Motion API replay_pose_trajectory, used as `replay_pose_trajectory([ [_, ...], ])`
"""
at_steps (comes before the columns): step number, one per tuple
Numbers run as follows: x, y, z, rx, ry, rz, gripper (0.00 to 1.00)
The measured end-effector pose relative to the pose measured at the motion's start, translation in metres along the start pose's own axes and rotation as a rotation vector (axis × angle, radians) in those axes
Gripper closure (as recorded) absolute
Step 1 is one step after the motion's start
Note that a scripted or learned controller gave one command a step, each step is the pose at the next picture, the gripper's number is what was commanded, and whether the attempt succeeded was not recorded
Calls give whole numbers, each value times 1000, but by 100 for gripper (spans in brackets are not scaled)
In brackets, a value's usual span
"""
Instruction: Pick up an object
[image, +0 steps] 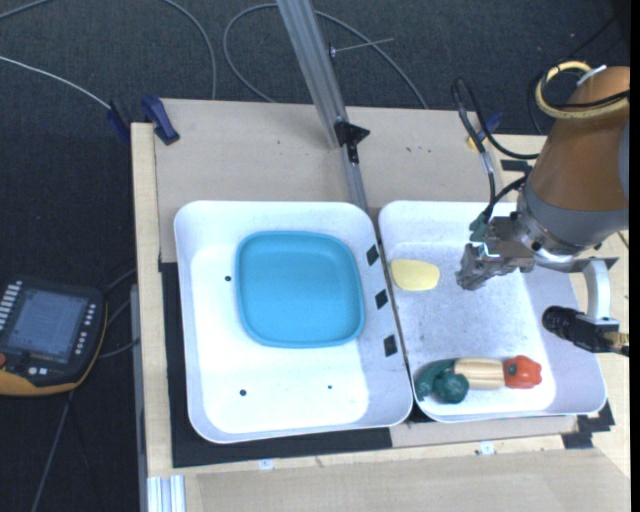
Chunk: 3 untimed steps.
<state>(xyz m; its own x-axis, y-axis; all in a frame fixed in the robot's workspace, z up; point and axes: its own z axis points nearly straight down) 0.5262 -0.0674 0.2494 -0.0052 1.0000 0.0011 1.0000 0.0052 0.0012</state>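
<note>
Yellow object (414, 275) lies in right bin (570, 330) beside hand (478, 272).

Held a turquoise plate (300, 288) in the white left bin (205, 330) — pale yellow piece (414, 275), green (442, 383), tan (480, 373) and red (521, 372) items at five o'clock.

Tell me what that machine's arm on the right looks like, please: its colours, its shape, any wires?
The arm is a thick rounded tube with a broad orange band above a grey wrist section. At its end sits a small dark grey metal gripper made of blocky parts. Thin black cables run along the arm toward the gripper, and a yellowish loop of cable curls at its top.
</note>
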Motion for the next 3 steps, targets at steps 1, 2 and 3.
replay_pose_trajectory([
  [1, 48, 9, 11, 2, 0, 1, 100],
  [2, 93, 15, 6, 1, 0, 1, 100],
  [3, 151, 16, 0, 1, 1, 0, 100],
])
